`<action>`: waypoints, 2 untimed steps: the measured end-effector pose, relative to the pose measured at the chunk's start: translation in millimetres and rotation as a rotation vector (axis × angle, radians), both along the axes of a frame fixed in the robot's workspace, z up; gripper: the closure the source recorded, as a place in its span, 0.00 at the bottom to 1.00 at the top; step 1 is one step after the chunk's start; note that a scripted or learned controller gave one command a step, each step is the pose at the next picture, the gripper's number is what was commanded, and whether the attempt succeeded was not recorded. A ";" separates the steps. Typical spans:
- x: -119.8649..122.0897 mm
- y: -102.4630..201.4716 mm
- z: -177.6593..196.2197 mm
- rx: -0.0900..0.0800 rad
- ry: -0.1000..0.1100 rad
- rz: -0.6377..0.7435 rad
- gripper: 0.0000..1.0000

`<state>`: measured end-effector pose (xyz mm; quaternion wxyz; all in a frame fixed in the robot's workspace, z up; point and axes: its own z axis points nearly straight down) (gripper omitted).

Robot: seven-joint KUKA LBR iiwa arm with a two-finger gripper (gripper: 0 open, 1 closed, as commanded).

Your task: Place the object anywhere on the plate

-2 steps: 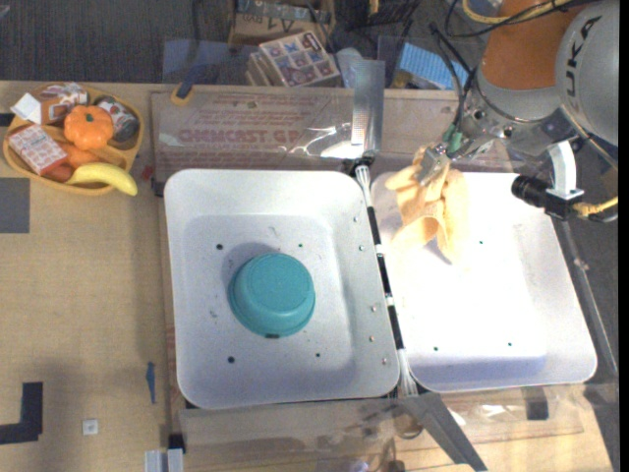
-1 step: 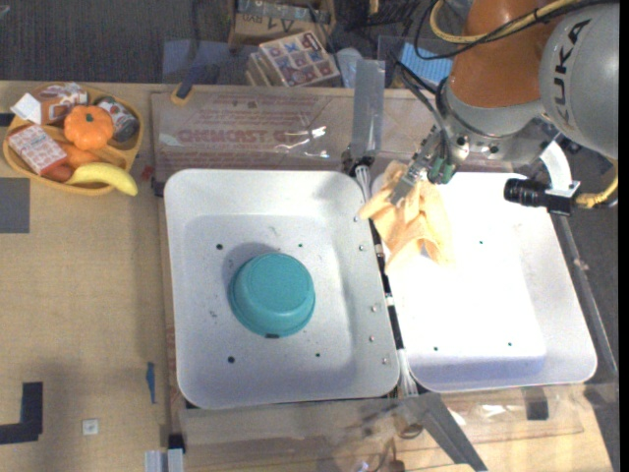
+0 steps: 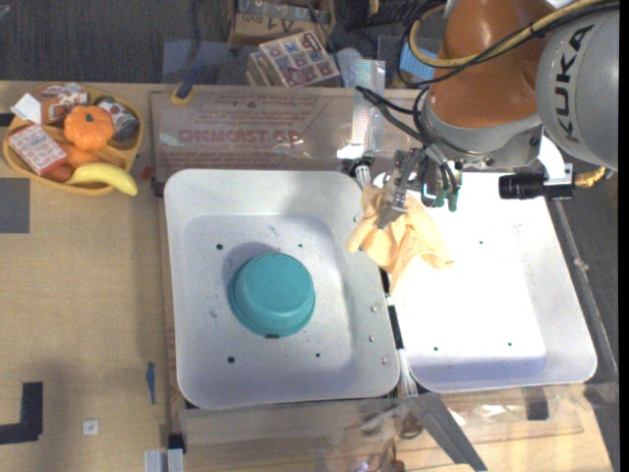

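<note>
A teal plate (image 3: 273, 293), round and turned like a shallow bowl, lies in the left white bin (image 3: 197, 214), a little left of the bin's middle. A crumpled yellow cloth (image 3: 405, 242) hangs from my gripper (image 3: 397, 199), above the divide between the two bins. The gripper's fingers are shut on the cloth's top edge, and the cloth droops down and right over the left edge of the right bin (image 3: 511, 293). The gripper is up and to the right of the plate, well apart from it.
The grey arm with its orange band (image 3: 491, 37) reaches in from the upper right. A yellow tray (image 3: 69, 150) with a small pumpkin, a banana and boxes sits at the far left on the bench. A clear plastic sheet (image 3: 256, 136) lies behind the left bin.
</note>
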<state>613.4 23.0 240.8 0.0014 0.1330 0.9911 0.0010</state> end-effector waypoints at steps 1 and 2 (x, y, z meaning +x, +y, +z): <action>-29.1 45.8 -10.4 0.000 0.000 0.266 1.00; -58.9 77.1 -6.2 0.000 -0.001 0.269 1.00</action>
